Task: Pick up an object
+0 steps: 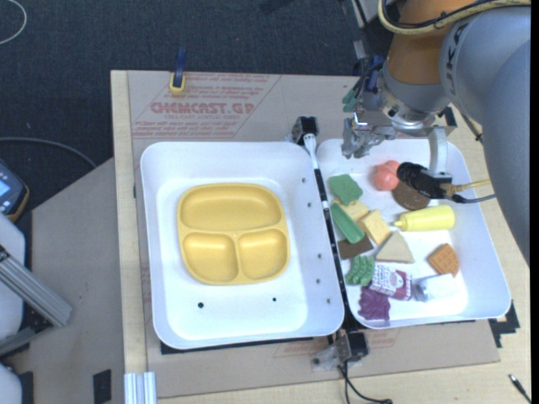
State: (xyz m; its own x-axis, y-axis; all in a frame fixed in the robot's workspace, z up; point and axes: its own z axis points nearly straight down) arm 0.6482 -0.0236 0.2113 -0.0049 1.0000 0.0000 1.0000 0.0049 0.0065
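Observation:
My gripper (358, 144) hangs over the far left corner of the right bin (493, 268), open, with nothing between its fingers. Just to its right and nearer lies a pink round toy (386, 175), with a brown round piece (410, 198) beside it. Below the gripper is a green piece (344, 188). A yellow squeeze bottle (426, 219) lies on its side in the middle of the bin. Further forward are a tan wedge (394, 249), an orange waffle piece (443, 259), a purple packet (392, 281) and purple grapes (375, 304).
The left bin (160, 225) holds a yellow divided plate (232, 231). Between the bins runs a black divider rail (322, 204). More toy food crowds the right bin's left side: a long green piece (345, 223), yellow blocks (371, 223), a green leafy piece (360, 269).

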